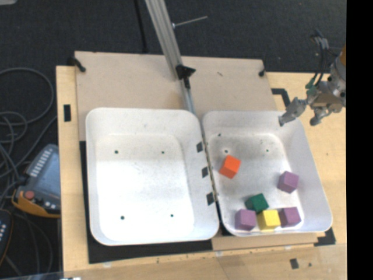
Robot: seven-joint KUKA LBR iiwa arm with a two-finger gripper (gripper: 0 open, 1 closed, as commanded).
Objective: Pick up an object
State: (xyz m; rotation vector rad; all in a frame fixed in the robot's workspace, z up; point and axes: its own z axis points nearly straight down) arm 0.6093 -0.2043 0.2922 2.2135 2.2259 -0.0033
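The right bin (245,119) holds several small blocks. An orange block (230,167) lies near its middle left, and a purple block (288,181) sits toward the right wall. Along the front wall stand a green block (256,203), a purple block (245,219), a yellow block (270,219) and another purple block (289,216). My gripper (300,119) hangs over the bin's back right corner, open, with nothing between its fingers. It is well apart from every block.
The left bin (145,168) sits beside the right one, with a divider with black clips between them. A slanted metal rail (166,31) rises from the back of the bench. Cables and a pendant (41,179) lie at the far left.
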